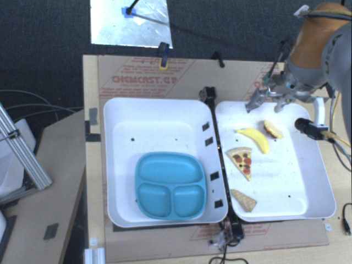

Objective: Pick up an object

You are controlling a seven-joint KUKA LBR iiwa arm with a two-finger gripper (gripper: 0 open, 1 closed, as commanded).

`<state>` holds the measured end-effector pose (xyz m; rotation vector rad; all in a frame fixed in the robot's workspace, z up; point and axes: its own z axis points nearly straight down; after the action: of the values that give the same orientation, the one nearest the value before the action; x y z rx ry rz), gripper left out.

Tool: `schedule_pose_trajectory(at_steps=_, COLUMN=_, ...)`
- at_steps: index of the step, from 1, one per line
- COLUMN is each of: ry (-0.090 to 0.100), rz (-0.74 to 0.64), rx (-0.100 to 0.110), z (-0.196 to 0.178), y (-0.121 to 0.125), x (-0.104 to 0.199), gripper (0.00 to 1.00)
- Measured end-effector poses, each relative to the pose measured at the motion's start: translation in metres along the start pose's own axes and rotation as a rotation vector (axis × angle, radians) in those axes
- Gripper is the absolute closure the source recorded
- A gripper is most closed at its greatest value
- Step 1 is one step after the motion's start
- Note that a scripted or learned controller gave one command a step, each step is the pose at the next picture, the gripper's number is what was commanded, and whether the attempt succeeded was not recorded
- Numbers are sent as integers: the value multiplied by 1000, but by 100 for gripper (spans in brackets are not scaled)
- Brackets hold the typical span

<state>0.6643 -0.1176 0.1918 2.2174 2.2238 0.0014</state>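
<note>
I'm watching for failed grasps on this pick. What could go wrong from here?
The gripper hangs open over the far end of the right white bin. The yellow toy banana and the small apple slice lie close together, so the fingers might nudge both. The flat pizza slice may slip under them.

Red print "CHEMCAST GP" on the cardboard sheet [144, 77].

Two white bins [159, 111] [313, 186] sitting side by side; holding one blue divided plate [170, 185], one banana [254, 138], one pizza slice [242, 161], one apple slice [272, 129], one bread piece [243, 200]
</note>
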Motion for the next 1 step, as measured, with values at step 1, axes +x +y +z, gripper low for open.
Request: schedule_pose_trajectory(at_steps=1, ry=-6, rz=0, rx=-18, z=90, y=-61, x=3, gripper=0)
